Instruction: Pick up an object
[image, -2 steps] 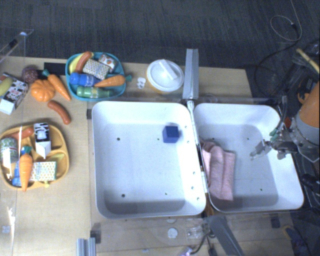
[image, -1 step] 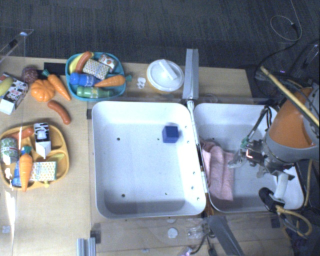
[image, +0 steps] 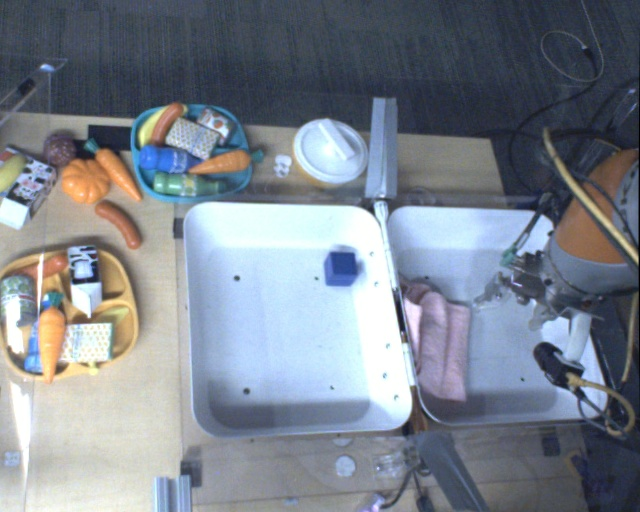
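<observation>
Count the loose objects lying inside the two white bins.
2. A blue cube sits in the left bin, toward its upper right. A pink cloth lies in the right bin, along its left wall. The cloth might cover something.

Two white bins (image: 200, 300), one blue cube (image: 341, 267) in the left, one pink cloth (image: 440, 345) in the right; two toy-food trays (image: 120, 300) far left.

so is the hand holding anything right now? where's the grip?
Cannot tell. The hand sits over the right bin, beside the pink cloth; nothing visible between its fingers.
</observation>
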